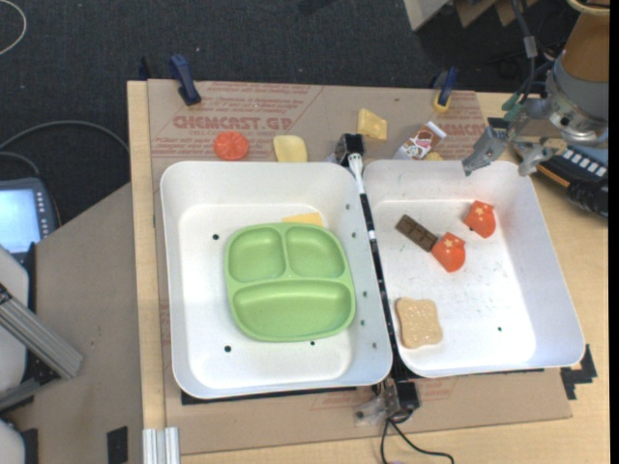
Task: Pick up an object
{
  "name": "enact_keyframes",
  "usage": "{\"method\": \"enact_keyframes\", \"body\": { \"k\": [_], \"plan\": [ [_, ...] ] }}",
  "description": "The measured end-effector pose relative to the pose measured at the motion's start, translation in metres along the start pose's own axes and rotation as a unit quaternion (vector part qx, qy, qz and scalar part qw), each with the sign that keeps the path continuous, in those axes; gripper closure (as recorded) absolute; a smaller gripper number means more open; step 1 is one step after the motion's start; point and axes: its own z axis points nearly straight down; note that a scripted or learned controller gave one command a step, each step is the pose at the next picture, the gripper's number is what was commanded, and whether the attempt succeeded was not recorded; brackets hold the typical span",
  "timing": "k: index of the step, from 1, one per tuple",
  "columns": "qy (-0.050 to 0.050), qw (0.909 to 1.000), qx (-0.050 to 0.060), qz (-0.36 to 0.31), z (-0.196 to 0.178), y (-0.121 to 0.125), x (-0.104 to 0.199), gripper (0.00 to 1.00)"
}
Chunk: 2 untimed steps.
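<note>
A tan slice of toy bread is lying nearest the camera, flat on the floor of the right bin, close to that bin's front left corner and just beside the wall shared with the left bin. It is looking roughly square with a rounded top, pale and speckled, its slightly longer side running front to back.

Behind it, a small brown chocolate bar is lying flat, its long axis slanting from back left to front right. Its lower end is sitting just beside a red toy piece; whether they touch is hard to tell. A second red piece is resting farther back and right, apart from the first.

The right half and front of the right bin's floor are offering bare white surface, with open room around the bread on its right and front sides.

The gripper is hovering above the back rim of the right bin, near its right corner, with its two dark fingers spread apart and nothing between them.

In the left bin, a green divided plate is sitting in the middle, a pale yellow piece peeking out behind it.
</note>
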Motion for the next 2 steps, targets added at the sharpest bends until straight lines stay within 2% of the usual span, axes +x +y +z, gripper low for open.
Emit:
{"method": "enact_keyframes", "body": {
  "k": [1,2],
  "plan": [
    [0.0,1.0,0.005,0.003,0.124,-0.024,-0.066,0.0],
    [0.0,1.0,-0.001,-0.002,0.179,0.014,-0.039,0.0]
  ]
}}
